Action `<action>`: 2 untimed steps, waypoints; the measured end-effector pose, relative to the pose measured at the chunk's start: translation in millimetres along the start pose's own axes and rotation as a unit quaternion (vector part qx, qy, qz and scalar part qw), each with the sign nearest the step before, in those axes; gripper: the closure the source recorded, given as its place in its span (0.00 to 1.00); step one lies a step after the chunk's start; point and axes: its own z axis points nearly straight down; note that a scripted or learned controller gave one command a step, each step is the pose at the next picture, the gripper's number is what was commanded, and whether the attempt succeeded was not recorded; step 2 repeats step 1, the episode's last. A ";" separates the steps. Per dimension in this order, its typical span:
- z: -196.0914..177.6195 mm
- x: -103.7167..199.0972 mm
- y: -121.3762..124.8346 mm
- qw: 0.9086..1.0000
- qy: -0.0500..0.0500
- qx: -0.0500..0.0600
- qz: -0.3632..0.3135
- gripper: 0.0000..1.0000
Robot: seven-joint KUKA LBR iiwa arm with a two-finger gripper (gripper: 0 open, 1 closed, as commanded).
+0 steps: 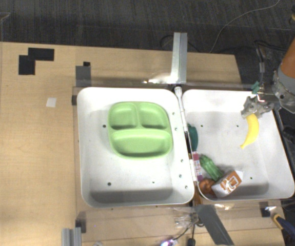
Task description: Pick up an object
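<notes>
Fingers of the gripper pinch the upper end of a yellow banana over the right-hand bin, the fruit dangling below them with its lower tip curling away toward the bin's middle. Metal tips sit closed on the stem end, and nothing else is between them. Whether the banana's low tip is touching the white floor or is just clear of it cannot be told from this angle.

Judged from here, the step in hand is the lift, and it looks far along. The hold is at the very end of a curved fruit, so a steady, straight rise would serve best; a quick swing could let the banana twist or slide out of so narrow a grip.

Well away from the fingers, toward the bin's near corner by the divider, lie a green toy vegetable, an orange-and-white packet and a brown rounded item, bunched close together. Beyond the divider, farther still from the fingers, a green sectioned plate rests in the left-hand bin.
</notes>
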 end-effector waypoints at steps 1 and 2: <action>-12.8 -19.8 -1.0 0.998 0.000 0.002 0.060 1.00; -12.8 -19.8 -1.0 0.998 0.000 0.002 0.060 1.00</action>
